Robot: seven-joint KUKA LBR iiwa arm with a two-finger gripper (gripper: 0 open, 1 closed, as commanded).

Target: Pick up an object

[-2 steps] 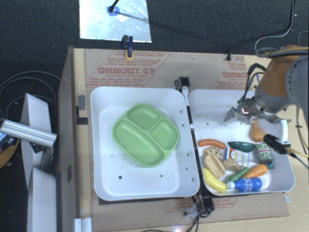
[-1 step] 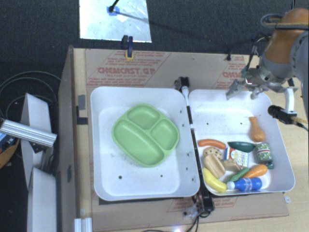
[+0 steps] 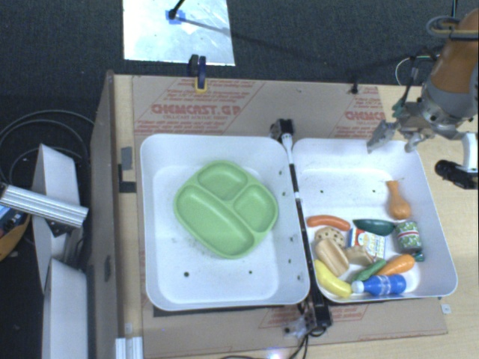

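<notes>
I see my gripper (image 3: 394, 134) above the right bin's (image 3: 337, 163) far edge, fingers spread, holding nothing. Toy foods (image 3: 363, 253) crowd the near corner; a green plate (image 3: 226, 209) fills the left bin (image 3: 161, 223).

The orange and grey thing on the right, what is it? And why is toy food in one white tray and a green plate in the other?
That is a robot arm. At its end sits a gripper with two fingers, spread open, holding nothing. It hangs above the far edge of the right bin. One camera looks down from above the bench. The right bin holds a pile of toy food: a hot dog, a banana, a carrot, a blue bottle and a drumstick. The left bin holds a green divided plate. The robot's job is to pick up one object.
</notes>
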